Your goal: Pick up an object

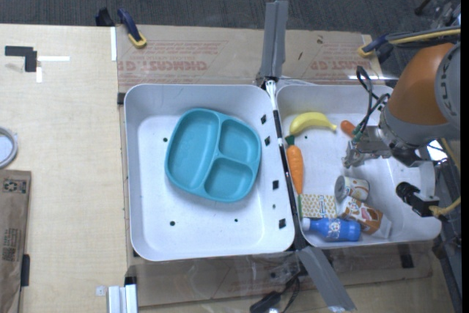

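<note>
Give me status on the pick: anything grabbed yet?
Done: the arm has reached into the right bin; the gripper sits above the can. In hand: nothing visibly between its fingers. Left: the grasp and lift. The banana, carrot and blue bottle lie in the bin; the teal divided plate sits in the left bin.

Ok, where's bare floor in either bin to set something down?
Left white bin: bare floor rings the blue three-compartment plastic plate, widest along the near wall. Right white bin: crowded near the front, where the orange carrot, blue bottle and small can cluster.
</note>
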`<state>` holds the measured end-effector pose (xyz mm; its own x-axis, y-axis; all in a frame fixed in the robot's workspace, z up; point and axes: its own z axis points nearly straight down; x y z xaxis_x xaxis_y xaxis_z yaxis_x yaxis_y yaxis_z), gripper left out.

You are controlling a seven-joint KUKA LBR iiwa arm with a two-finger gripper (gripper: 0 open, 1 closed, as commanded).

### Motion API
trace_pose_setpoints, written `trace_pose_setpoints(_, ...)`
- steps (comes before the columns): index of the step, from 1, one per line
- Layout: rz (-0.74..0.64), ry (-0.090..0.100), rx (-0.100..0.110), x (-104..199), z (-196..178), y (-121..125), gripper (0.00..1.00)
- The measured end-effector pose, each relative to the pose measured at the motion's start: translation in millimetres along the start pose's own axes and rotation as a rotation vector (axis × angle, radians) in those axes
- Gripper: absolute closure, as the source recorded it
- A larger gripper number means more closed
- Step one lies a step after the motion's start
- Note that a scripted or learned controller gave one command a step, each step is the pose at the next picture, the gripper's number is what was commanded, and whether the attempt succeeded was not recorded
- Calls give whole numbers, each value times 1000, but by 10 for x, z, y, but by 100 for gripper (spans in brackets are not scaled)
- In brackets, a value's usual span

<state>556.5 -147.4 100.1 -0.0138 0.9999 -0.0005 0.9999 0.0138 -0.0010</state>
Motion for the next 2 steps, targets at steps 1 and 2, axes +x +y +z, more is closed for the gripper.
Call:
trace_pose_setpoints(1,-218,-1,-1,170,-793,50,100)
trace_pose_setpoints(2,-218,-1,-1,170,-793,50,0)
